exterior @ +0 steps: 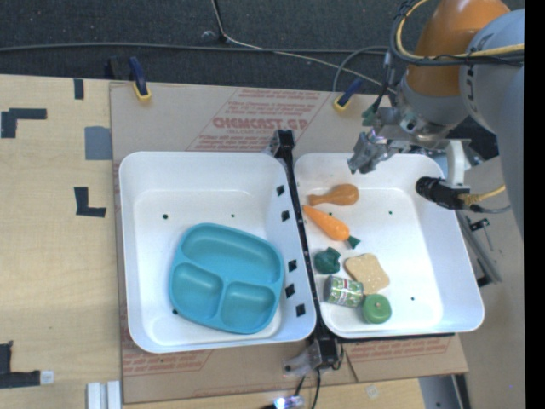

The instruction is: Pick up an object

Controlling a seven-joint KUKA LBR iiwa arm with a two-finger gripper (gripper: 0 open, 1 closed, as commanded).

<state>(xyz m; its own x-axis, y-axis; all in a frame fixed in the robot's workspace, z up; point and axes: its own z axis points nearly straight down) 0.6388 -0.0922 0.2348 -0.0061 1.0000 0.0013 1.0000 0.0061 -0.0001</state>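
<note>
Nearest us in the right bin point(443, 313), a green ball point(375, 309), can point(344, 292), bread slice point(367, 271), carrot point(328, 223) and drumstick point(335, 196) crowd together; our jaws point(368, 158) hang above, their spread unclear, so we risk nudging neighbours.

A light wooden bench top point(43, 254) spreads across the left side, marked with several dark tape pieces point(83, 199) (angular bits, some L-shaped). A sheet of brown cardboard point(247, 119) with red printing lies on it, held at its far edge by two blue-and-yellow clamps point(138, 78), one toward each corner. Beyond the bench lies dark grey carpet-like flooring point(281, 7), crossed by thin black cables point(213, 11). The light is even and soft, with faint shadows only.
</note>
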